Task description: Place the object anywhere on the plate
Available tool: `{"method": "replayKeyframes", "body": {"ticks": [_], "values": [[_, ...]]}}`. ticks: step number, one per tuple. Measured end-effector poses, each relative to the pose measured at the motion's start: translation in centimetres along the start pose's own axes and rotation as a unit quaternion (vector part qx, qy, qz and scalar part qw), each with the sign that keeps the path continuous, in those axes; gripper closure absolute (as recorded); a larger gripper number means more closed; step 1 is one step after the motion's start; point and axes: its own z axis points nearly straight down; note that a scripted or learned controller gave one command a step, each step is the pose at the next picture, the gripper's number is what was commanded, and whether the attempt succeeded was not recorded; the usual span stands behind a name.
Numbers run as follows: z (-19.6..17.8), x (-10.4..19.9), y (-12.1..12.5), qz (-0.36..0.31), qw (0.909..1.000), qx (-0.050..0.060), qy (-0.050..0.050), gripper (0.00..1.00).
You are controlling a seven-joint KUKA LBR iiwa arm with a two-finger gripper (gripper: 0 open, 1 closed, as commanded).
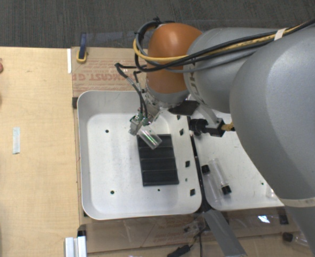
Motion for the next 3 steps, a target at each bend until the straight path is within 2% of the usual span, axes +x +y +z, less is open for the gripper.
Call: {"method": "replayKeyframes", "body": {"ticks": [1, 2, 3], "values": [[-12.2, 4.7, 1.3, -0.029, 0.9996, -0.001, 0.0, 1.0], [-7.6, 5.3, 3.8, -0.083, 0.9966, 0.0, 0.0, 1.0], [-5.0, 9.1, 1.4, -0.126, 0.992, 0.0, 0.0, 1.0]]}}
